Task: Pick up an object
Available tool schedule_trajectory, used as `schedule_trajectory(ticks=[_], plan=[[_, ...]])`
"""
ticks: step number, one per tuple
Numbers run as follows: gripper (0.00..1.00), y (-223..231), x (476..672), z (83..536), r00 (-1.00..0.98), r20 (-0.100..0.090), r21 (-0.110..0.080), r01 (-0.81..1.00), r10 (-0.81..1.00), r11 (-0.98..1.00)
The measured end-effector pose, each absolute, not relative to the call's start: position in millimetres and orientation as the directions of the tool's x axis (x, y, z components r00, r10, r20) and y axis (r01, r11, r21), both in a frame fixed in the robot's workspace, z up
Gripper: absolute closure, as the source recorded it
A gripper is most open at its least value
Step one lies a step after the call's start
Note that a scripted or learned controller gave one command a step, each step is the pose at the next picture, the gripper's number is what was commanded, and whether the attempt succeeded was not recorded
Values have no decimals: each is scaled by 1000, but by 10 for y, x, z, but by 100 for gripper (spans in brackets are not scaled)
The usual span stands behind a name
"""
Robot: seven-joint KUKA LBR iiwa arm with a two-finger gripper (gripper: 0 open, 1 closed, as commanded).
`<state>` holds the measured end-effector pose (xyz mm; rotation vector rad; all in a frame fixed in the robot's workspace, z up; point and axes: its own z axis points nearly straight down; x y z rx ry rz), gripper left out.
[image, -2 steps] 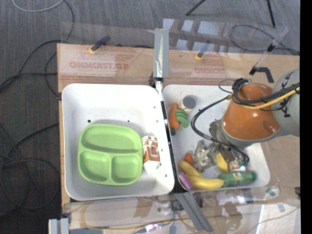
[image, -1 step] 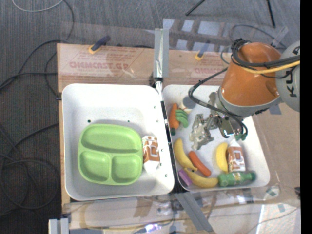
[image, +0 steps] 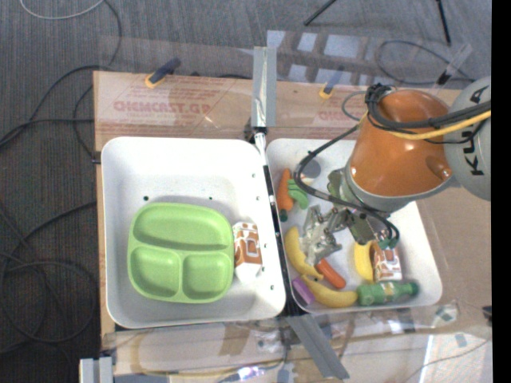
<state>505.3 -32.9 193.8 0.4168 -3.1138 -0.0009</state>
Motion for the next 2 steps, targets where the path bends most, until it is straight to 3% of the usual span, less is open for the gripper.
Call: schedule_trajectory(ticks=[1,2], plan=[[100,6,4919,1957,-983,0,2,-185,-185,983],[100,140,5449,2212,-987,-3,2,-161,-161,987]])
